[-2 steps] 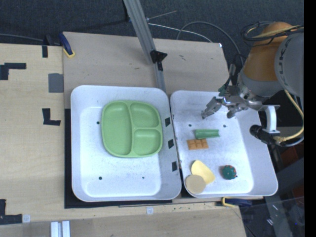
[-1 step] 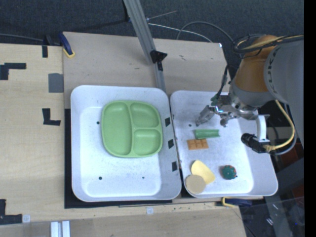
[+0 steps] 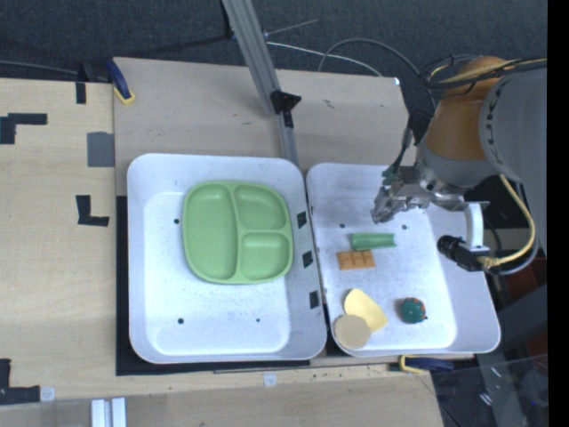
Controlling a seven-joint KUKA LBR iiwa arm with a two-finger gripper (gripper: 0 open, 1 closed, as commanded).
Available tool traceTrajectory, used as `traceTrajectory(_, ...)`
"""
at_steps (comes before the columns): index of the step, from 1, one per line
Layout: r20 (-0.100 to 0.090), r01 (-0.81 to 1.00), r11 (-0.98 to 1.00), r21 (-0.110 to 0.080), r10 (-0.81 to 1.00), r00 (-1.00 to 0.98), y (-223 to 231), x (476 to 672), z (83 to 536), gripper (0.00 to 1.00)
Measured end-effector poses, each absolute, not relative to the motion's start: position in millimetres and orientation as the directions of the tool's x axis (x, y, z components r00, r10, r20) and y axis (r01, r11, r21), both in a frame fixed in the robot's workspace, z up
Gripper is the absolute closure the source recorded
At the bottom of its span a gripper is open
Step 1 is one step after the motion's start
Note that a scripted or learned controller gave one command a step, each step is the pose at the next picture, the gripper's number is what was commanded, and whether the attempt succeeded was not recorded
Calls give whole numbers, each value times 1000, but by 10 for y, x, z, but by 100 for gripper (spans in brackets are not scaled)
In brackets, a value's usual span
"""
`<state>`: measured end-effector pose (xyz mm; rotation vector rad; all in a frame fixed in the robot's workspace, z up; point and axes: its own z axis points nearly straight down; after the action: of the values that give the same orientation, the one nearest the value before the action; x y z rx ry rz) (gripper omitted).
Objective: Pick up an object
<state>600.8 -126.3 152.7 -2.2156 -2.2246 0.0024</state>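
Overhead view of the worktop (image 3: 204, 105) with two white bins side by side. The right bin (image 3: 462, 327) holds the candidate objects: a green stick (image 3: 372, 239), an orange waffle-like block (image 3: 356, 260) just below it, a yellow disc (image 3: 366, 306) overlapping a tan round piece (image 3: 352, 331) near the front wall, and a small dark green ball (image 3: 411, 310) apart to the right. The left bin (image 3: 151, 327) carries a green divided plate (image 3: 237, 230).

The green stick lies nearest the tool (image 3: 388, 205) and is the likely target. It appears to be a small toy piece, probably light and stiff, with a smooth and somewhat slippery surface; a grip across its short width, near mid-length, should hold it best. The orange block lies just beside it, so a wide approach risks nudging that neighbour.

The tool hangs above the rear part of the right bin, just above the stick and not visibly touching it. Nothing is seen between its tips. At this slant and resolution, whether it stands open or closed cannot be told.
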Motion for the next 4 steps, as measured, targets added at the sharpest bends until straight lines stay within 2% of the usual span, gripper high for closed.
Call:
traceTrajectory(1, 0, 1000, 2, 4, 1000, -2, -1248, 5919, 2038, 100)
traceTrajectory(2, -1, 1000, 2, 5, 1000, -2, -1246, 5932, 2571, 100)
traceTrajectory(3, 1, 1000, 5, -2, 1000, -5, -748, 5821, 2476, 100)
traceTrajectory(4, 2, 1000, 8, -1, 1000, -8, -140, 5803, 2519, 100)
